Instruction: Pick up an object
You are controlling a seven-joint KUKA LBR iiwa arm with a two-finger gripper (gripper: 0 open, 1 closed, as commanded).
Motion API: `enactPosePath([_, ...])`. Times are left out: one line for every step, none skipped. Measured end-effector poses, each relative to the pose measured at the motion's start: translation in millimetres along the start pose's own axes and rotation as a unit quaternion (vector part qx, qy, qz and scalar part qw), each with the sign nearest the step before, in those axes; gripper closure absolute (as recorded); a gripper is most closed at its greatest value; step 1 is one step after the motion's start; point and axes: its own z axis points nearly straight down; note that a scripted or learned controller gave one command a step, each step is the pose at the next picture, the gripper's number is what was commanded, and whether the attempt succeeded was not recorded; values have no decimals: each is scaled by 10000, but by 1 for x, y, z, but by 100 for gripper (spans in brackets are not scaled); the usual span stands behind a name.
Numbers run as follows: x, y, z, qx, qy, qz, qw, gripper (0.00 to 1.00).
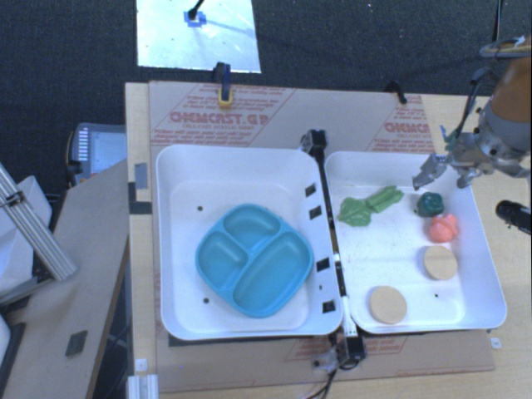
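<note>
Nearest in the right white bin (pixel 490 306) lie two tan wooden discs (pixel 387 304), then a pink lumpy toy (pixel 443 228) and a dark green round toy (pixel 430 204), with a light green leafy toy (pixel 368 205) to their left. The left white bin (pixel 174 223) holds a blue divided plastic plate (pixel 253 259). Farther back, the pincer (pixel 445 171) hangs just above the dark green round toy with fingers spread, gripping nothing.

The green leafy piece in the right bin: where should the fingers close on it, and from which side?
Judging by its pose, the green leafy piece lies flat and elongated, running from lower left to upper right. The narrower upper-right end looks best, pinched across its width from straight above. The gripper hovers just to its right, near the dark teal object, so a short move left would probably do.
</note>
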Motion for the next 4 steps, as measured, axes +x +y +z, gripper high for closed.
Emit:
enactPosePath([0, 2, -5, -49, -10, -9, 10000, 0])
enactPosePath([-8, 8, 49, -32, -7, 0, 10000, 0])
enactPosePath([-7, 16, 89, -68, -19, -21, 10000, 0])
enactPosePath([-7, 17, 107, -71, -17, -11, 10000, 0])
